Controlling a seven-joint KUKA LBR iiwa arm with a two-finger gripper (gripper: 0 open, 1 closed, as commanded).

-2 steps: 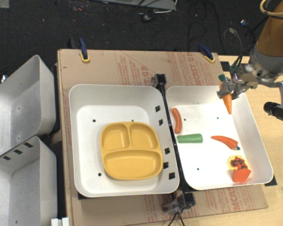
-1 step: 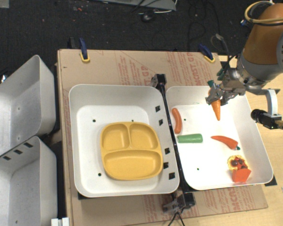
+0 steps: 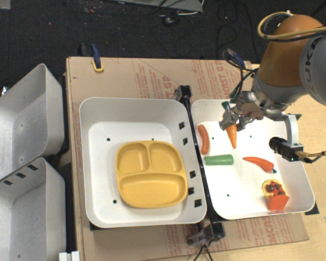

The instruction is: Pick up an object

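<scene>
My gripper (image 3: 233,120) hangs over the upper middle of the right bin (image 3: 299,173). Its fingers are shut on the thick end of an orange carrot (image 3: 232,137), which points down toward the bin floor. On that floor lie a red sausage (image 3: 204,138) at the left, a green pickle (image 3: 218,159) below the carrot, a red chili pepper (image 3: 258,163) and an orange-red toy piece (image 3: 275,194) near the front right corner.
The left bin (image 3: 92,145) holds a yellow compartment plate (image 3: 151,174). A black divider (image 3: 191,140) runs between the two bins. The arm's orange band (image 3: 288,42) looms over the right bin's back right. White containers (image 3: 22,145) stand off the bench at the left.
</scene>
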